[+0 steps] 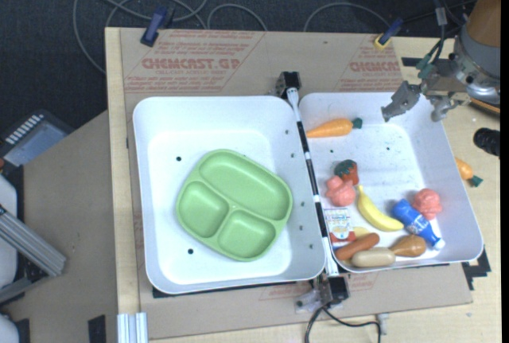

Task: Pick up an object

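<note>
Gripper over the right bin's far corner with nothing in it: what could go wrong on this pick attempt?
1. The gripper, fingers spread, hangs over bare floor of the right bin; closing here would likely catch nothing.
2. Most toys crowd the near corner: banana, blue bottle and sausage touch, so a grasp may snag neighbours.
3. The carrot lies by the dividing wall, leaving little finger room.

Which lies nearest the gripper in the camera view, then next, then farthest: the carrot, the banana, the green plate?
1. Carrot, top left of the right bin, just left of the gripper.
2. Banana, lower in the same bin.
3. Green plate, in the left bin.
</note>
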`<state>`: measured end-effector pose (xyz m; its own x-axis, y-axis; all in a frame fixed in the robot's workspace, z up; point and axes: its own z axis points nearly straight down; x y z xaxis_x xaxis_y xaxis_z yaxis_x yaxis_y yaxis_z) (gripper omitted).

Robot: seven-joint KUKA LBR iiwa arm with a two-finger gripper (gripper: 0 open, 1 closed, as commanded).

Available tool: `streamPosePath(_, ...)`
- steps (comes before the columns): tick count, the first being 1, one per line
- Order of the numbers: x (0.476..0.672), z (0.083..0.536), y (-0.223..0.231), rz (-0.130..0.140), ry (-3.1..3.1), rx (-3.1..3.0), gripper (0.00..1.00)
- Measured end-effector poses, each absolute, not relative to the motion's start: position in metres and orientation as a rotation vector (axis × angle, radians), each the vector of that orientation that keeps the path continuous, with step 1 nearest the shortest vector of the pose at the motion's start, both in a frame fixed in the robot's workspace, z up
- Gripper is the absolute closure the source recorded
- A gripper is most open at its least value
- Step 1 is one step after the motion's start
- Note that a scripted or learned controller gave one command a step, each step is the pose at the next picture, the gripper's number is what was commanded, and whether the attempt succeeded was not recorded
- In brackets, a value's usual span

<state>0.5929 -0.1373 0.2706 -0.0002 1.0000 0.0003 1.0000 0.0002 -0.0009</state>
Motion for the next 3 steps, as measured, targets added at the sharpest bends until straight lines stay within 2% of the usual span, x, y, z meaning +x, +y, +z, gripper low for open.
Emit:
streamPosePath(1, 0.593, 0.135, -0.092, 0.003, -2.22, -2.219, 0.0)
streamPosePath(2, 0.552, 0.096, -0.092, 0.003, -2.218, -2.22, 0.0)
streamPosePath(3, 0.53, 0.084, -0.092, 0.002, -2.219, -2.221, 0.0)
